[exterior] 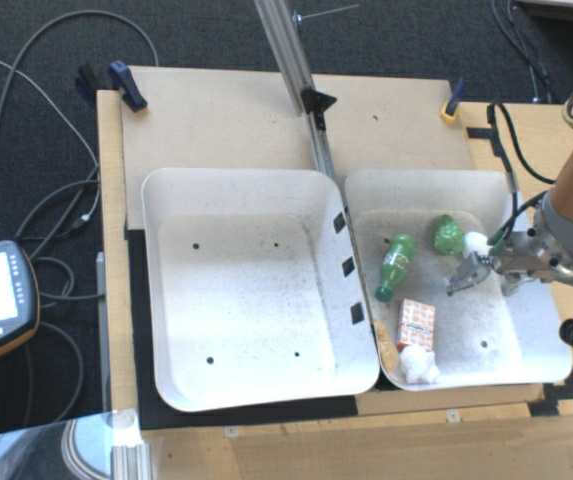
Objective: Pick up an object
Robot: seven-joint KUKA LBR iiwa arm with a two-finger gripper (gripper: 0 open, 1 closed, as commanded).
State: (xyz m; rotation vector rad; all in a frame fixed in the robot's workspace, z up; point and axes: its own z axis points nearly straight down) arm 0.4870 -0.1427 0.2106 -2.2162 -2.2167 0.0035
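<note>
We see the hand (463,280) low in the right bin (526,366), its tips over bare floor between the green ball (448,234) and the bin's centre; whether it is released or clenched we cannot tell, and nothing shows between its tips. The candidates all lie in this bin: the green ball just beside the hand, with a small white object (475,240) touching it, a green bottle (395,263) lying tilted to the left, and a red-and-white packet (416,321) with a white lump (419,365) near the front wall. We judge the ball the nearest target; we should centre over it and descend straight, since it may roll. The left bin (166,208) sits alongside on a pale worktop (216,118), clamped at corners, dark carpet and cables around.
</note>
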